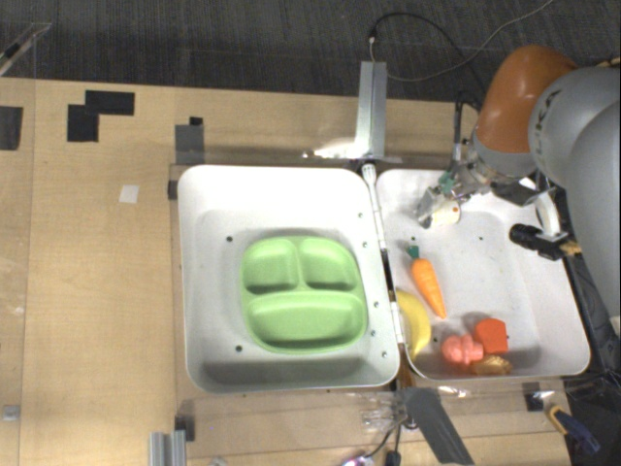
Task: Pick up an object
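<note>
Hidden and cut off, right bin

Arm (572, 115) runs off the right edge. Small pale object (444, 214) under the gripper (439, 202) too blurred to identify; jaw state unreadable. Brownish item (493, 364) partly hidden behind pink toy (463, 350).

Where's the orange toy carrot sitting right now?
The orange toy carrot lies in the right white bin, near its left wall, just above the yellow toy banana and below the gripper.
</note>
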`<state>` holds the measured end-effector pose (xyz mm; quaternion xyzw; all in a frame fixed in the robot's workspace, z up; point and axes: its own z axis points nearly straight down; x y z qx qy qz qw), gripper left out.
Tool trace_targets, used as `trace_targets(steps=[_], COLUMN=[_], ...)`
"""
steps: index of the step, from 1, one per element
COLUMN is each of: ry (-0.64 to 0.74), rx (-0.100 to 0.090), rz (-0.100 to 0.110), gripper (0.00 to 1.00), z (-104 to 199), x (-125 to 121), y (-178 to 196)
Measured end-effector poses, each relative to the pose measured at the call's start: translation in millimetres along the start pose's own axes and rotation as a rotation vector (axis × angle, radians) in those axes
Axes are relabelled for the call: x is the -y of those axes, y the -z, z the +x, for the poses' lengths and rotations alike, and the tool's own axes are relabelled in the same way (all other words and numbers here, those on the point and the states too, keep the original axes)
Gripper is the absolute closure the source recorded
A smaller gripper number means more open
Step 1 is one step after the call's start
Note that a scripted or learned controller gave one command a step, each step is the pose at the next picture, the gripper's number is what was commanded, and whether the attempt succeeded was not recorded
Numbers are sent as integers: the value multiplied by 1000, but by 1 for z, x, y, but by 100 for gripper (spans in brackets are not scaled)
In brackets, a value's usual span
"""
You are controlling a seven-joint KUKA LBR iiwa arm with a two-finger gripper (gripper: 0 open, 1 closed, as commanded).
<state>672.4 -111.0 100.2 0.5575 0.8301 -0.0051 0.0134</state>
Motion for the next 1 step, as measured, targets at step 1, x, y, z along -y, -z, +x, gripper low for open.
trace_targets(steps=[1], ry=[-100], rx=[-26], rz=[1], gripper=[100], z=[57], x=[-23], y=[88])
